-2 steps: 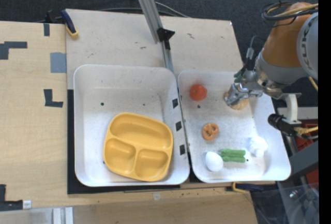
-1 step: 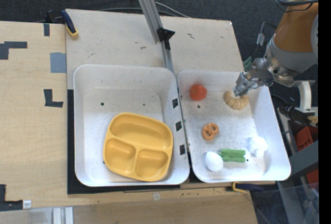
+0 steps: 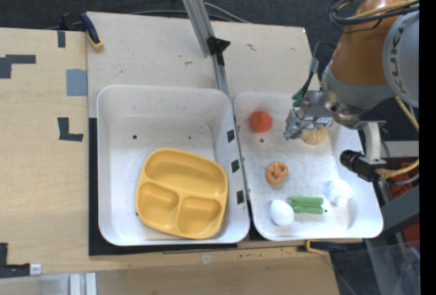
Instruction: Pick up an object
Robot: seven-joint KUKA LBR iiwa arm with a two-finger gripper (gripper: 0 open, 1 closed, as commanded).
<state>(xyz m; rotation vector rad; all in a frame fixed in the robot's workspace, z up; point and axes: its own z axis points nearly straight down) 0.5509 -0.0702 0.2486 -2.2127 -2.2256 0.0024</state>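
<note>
On the left of the surface [image 3: 41,82], a pale wooden top carries a few grey tape marks, and a yellow-and-blue clamp [image 3: 90,30] sits near its far edge. The left bin [image 3: 116,150] holds a yellow divided plate [image 3: 182,193] with three compartments, lying toward the near right corner. A grey metal rail [image 3: 194,7] slants down from the top toward the seam between the two bins. In the right bin [image 3: 361,219], an orange-red ball [image 3: 260,121] rests near the far left corner, a small brown pretzel-shaped toy [image 3: 276,172] lies near the middle, and a white egg [image 3: 281,212] sits by the near wall, just beside a green pea pod [image 3: 306,204]. A crumpled white object [image 3: 338,193] lies at the right wall. The gripper [image 3: 300,125] hangs low over the far part of this bin, touching or just above a tan round object [image 3: 315,135]; whether its fingers are apart or together cannot be told from here.
</note>
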